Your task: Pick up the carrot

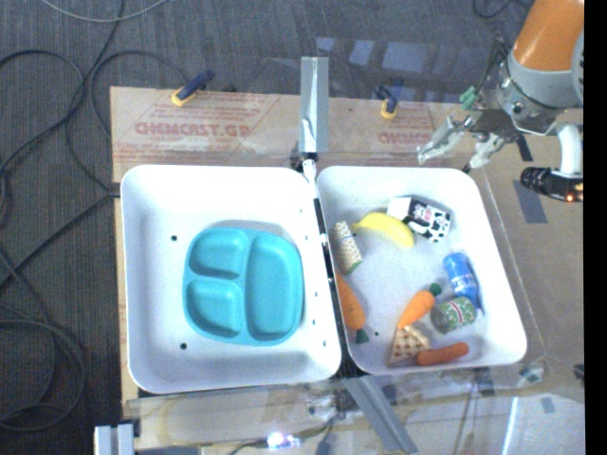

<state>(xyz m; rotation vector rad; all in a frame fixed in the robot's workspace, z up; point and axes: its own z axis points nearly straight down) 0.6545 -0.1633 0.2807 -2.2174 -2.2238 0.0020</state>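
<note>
Nearest the camera, a red sausage-shaped toy (pixel 442 354) lies along the near wall of the right bin (pixel 498 254), beside a pizza slice (pixel 408 345).

Just behind them sits the carrot (pixel 415 306), a short orange cone with a dark green top, tilted, its tip toward the pizza slice and its top near a green can (pixel 454 314). A second orange carrot-like piece (pixel 350 303) lies against the bin's left wall. Farther back are a banana (pixel 385 227) and a blue bottle (pixel 462 275). The left bin (pixel 152 254) holds a blue divided plate (pixel 245 284). My gripper (pixel 457 146) hangs beyond the right bin's far edge, fingers spread apart, holding nothing.
</note>
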